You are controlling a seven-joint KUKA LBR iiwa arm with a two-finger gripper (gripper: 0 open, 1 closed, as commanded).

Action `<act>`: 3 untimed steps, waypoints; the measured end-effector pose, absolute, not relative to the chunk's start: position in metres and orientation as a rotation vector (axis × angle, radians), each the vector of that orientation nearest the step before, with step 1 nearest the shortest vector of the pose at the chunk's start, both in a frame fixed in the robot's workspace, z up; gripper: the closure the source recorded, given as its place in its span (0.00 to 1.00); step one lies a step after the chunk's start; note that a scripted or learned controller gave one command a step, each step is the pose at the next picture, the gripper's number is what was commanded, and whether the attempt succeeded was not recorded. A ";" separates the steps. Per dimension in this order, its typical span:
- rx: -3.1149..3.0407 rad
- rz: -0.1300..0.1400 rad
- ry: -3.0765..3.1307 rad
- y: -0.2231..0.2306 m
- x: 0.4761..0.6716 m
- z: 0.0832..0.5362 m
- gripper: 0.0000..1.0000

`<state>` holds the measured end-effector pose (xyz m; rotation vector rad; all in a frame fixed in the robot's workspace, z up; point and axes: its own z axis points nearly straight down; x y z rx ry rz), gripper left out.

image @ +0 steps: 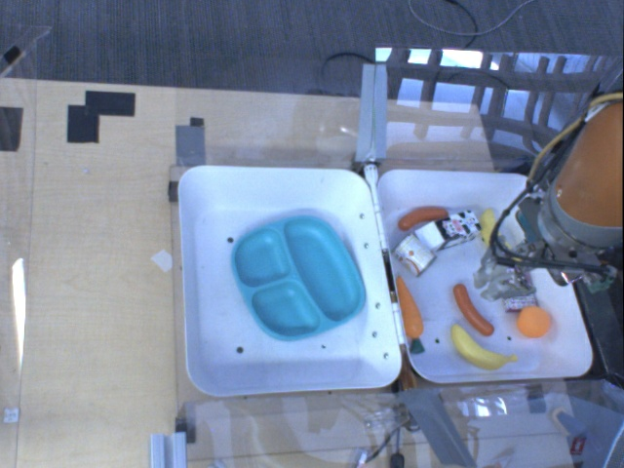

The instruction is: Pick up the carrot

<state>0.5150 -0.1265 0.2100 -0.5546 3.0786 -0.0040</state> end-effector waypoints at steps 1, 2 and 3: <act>-0.348 -0.001 3.110 -0.134 0.564 0.248 1.00; -0.347 -0.001 3.111 -0.134 0.563 0.247 0.00; -0.206 -0.001 3.129 -0.184 0.516 0.151 0.00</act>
